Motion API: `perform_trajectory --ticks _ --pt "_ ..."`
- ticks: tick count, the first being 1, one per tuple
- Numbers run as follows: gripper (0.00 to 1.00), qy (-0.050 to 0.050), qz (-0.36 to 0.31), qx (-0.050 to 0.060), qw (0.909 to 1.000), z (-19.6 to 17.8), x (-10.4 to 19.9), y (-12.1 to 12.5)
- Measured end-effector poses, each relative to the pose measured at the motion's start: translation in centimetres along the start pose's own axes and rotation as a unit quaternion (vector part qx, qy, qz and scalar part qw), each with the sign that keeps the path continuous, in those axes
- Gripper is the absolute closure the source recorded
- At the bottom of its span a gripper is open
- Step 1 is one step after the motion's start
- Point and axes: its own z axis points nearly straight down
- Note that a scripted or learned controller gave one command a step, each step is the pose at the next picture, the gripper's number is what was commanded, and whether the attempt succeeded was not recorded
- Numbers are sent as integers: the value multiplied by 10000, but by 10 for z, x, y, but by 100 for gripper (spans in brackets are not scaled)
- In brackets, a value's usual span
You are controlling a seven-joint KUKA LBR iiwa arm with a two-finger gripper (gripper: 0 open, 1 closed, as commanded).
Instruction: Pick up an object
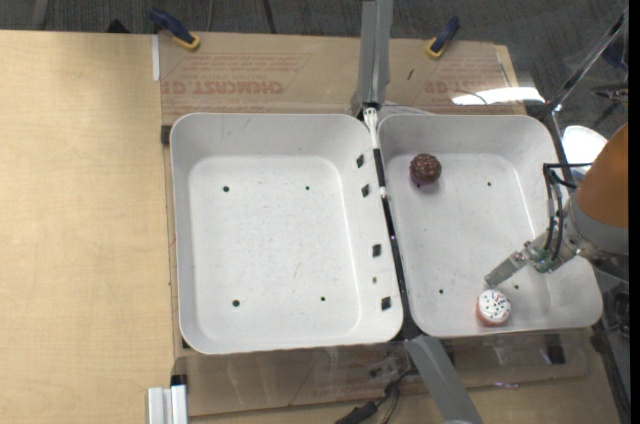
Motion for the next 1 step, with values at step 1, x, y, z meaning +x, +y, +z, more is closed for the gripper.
perform_trajectory --ticks 1 --pt "0 2 -2799 -10 9600 0 50 27"
